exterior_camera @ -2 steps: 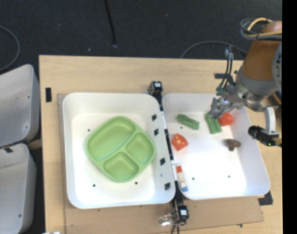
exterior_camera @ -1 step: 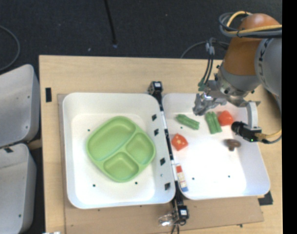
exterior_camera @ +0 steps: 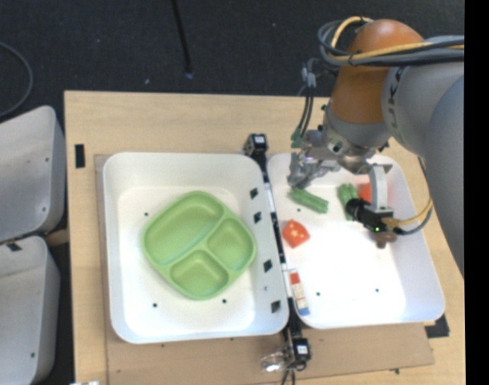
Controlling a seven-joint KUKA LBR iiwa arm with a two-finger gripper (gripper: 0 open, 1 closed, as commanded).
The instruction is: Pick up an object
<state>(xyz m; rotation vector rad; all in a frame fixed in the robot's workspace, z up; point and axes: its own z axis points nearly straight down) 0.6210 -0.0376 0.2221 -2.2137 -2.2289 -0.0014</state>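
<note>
The gripper (exterior_camera: 306, 169) hangs low over the right bin (exterior_camera: 365, 295), at about eleven o'clock in it, just above a green stick (exterior_camera: 309, 200). I cannot tell its state. The stick looks light, stiff and smooth (probably plastic); taking it across the narrow middle seems best. The divider wall sits close at nine o'clock; open floor lies toward five o'clock, past the orange piece (exterior_camera: 295, 233).

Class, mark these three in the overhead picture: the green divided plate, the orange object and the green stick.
green divided plate (exterior_camera: 198, 244): camera view, on its central ridge.
orange object (exterior_camera: 296, 233): camera view, on its middle.
green stick (exterior_camera: 309, 200): camera view, mid-length.
</note>
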